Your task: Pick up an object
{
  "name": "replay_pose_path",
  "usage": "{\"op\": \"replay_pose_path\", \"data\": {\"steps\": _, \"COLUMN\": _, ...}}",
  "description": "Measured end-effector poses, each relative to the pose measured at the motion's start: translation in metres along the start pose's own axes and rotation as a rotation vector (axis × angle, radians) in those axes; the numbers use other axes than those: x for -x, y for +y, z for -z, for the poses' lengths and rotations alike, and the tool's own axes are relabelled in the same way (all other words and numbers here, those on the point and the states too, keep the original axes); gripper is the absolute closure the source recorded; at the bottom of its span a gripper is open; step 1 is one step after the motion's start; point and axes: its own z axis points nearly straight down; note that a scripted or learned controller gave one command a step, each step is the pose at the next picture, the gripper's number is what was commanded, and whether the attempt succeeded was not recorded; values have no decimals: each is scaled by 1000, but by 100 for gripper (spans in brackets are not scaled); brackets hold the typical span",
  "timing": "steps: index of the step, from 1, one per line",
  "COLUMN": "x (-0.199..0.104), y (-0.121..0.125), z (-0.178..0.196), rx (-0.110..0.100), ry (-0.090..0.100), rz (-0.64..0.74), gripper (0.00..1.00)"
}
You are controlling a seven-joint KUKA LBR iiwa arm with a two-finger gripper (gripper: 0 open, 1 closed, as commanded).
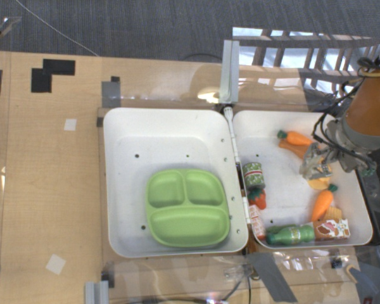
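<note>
In the right-hand bin (361, 230), toward its 3 o'clock side, the gripper (316, 164) hung low over the white floor, with the arm's (372, 106) orange band and grey wrist above it at the 1 o'clock corner. Whether its fingers were apart or together could not be told; the metal parts were a blur against the white. Just below the gripper, at its 6 o'clock, lay a small yellow object (319, 183), rounded and flat, partly covered by the gripper, so its kind was unclear and no grasp on it was visible.

At 10 o'clock from the gripper lay an orange toy carrot (296, 140) with a green top pointing to 9 o'clock. A second toy carrot (322, 202) lay at 6 o'clock from the gripper, slanted, its green tip up toward 1 o'clock. Below it, a small orange and white carton (334, 228) rested against the bin's 5 o'clock rim, and just beside it at 9 o'clock lay a green bottle (291, 234) on its side. Along the bin's 9 o'clock wall stood a small can (253, 175) with a green and red label, a red toy strawberry (258, 199) touching it at 6 o'clock.

The left-hand bin (123, 138) held a light green divided plate (187, 206) with three compartments, sitting toward 5 o'clock.
</note>
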Motion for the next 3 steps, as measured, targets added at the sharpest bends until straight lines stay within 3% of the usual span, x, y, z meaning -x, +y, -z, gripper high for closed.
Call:
{"op": "replay_pose_path", "data": {"steps": 1, "x": 0, "y": 0, "z": -1, "rx": 1, "ry": 1, "rz": 0, "gripper": 0}}
{"op": "replay_pose_path", "data": {"steps": 2, "x": 9, "y": -5, "z": -17, "rx": 7, "ry": 15, "rz": -36, "gripper": 0}}
{"op": "replay_pose_path", "data": {"steps": 3, "x": 15, "y": -5, "z": 0, "rx": 0, "ry": 1, "rz": -29, "gripper": 100}}
